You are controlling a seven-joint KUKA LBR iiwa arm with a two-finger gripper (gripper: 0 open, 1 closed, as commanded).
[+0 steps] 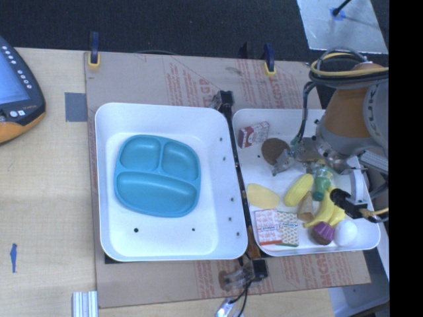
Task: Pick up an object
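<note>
Wooden bench (46, 197) carries two white bins. We see the gripper (285, 162) low in the right bin (370, 240), tips beside a brown round object (271, 148); grip state, cannot tell. Yellow corn (298, 189) sits just below-right. Left bin (218, 233) holds a blue divided plate (157, 175).

This is a robotics lab bench. Cardboard sheeting (198, 78) is clamped to a light wooden tabletop (39, 197) with spring clips (94, 51). A handheld robot control pendant (16, 88) lies at the left edge. Two white bins (221, 127) are fixed side by side, one holding toy food (299, 189).
</note>
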